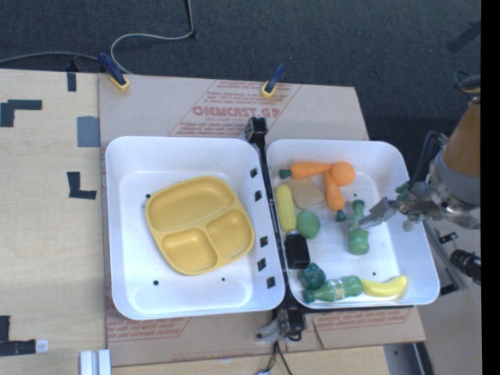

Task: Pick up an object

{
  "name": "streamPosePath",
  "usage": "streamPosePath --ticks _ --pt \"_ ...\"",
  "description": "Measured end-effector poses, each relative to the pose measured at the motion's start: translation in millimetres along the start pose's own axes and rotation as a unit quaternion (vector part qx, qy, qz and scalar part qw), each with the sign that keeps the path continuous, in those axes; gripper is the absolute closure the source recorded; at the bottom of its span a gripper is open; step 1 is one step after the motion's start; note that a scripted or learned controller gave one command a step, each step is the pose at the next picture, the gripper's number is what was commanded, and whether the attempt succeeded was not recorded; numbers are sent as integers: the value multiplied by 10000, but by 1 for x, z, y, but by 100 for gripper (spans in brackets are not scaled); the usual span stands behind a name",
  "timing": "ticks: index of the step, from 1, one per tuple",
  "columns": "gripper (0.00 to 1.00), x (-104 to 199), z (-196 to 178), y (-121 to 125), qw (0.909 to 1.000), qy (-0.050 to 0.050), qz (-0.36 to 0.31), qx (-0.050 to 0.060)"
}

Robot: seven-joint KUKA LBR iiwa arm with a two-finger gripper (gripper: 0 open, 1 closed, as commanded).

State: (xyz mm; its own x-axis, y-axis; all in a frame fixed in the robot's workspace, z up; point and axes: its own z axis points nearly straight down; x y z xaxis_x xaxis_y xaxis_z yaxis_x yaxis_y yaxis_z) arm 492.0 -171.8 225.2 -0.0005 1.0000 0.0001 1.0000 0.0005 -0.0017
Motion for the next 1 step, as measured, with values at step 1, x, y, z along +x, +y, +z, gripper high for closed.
streamPosePath --ticks 1 --pt "0 22 121 31 9999 -75 22 -120"
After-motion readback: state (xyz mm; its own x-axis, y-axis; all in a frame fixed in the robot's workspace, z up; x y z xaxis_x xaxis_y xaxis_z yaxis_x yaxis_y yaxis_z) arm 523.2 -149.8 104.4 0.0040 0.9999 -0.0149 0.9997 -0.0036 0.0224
